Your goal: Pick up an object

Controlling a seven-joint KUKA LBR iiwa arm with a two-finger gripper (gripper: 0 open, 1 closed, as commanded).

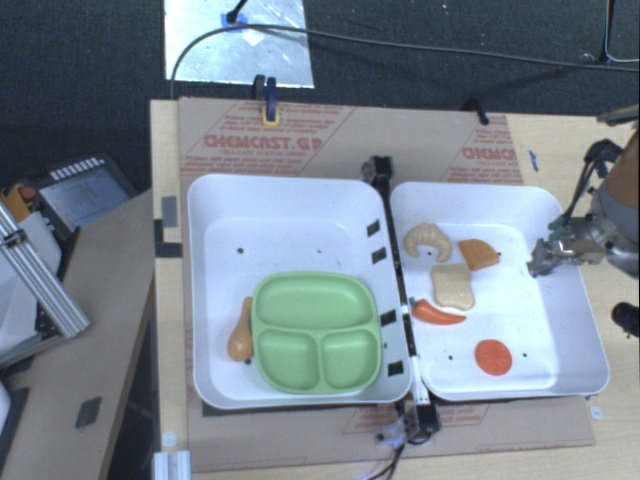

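Observation:
The right bin (pixel 560 298) holds a pale croissant (pixel 428 238), an orange wedge (pixel 478 254), a beige toast slice (pixel 453 286), a red-orange pepper (pixel 438 313) and a red round slice (pixel 492 357). My gripper (pixel 548 256) hangs over the right bin's right side, to the right of the orange wedge and apart from every item. Nothing shows between its fingers.
The left bin (pixel 290 208) holds a green three-compartment plate (pixel 316 330) and a tan chicken drumstick (pixel 241 332) at the plate's left. A black divider clip strip (pixel 392 258) runs between the bins. Cables and a foil sheet (pixel 236 23) lie behind the bench.

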